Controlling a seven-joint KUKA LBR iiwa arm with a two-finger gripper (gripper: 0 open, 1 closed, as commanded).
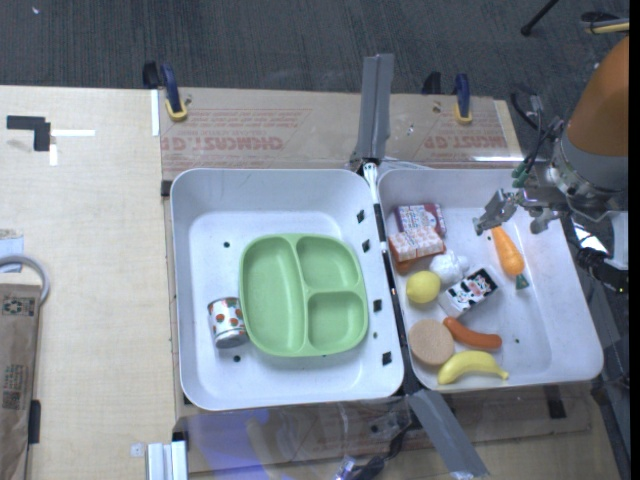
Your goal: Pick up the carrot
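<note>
Orange carrot (509,251) lies just below the pincer (515,212); arm overhead.

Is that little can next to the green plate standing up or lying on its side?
On its side. The can lies in the left bin, silver end showing, its spotted side facing up, right beside the green plate.
</note>
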